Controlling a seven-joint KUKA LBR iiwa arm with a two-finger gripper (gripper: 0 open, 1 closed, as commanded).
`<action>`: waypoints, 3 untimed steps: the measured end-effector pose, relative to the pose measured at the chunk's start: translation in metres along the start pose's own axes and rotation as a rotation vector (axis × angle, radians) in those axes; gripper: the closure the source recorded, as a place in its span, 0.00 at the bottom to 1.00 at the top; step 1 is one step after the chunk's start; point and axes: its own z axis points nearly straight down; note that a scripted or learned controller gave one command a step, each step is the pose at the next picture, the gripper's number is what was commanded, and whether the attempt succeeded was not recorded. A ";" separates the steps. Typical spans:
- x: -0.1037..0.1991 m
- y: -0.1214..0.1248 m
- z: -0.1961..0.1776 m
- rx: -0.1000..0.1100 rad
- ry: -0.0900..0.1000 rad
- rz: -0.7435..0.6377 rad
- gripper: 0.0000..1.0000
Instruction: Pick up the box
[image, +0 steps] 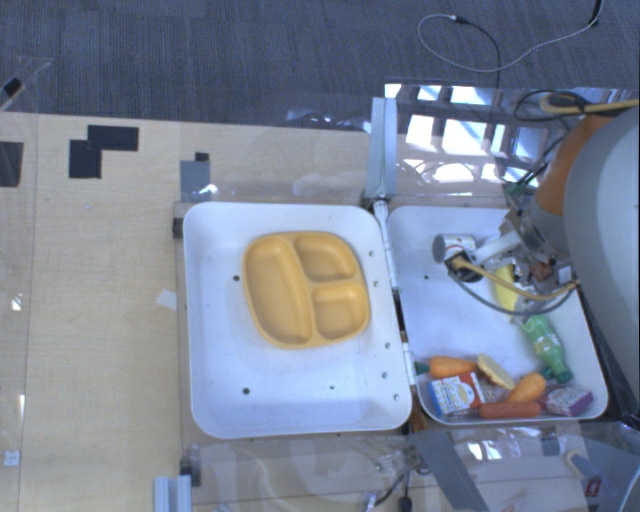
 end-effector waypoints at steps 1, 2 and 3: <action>0.024 -0.025 0.066 -0.001 0.005 0.117 0.00; 0.027 -0.025 0.053 -0.003 0.010 0.105 1.00; 0.081 -0.017 -0.033 -0.001 0.003 0.146 1.00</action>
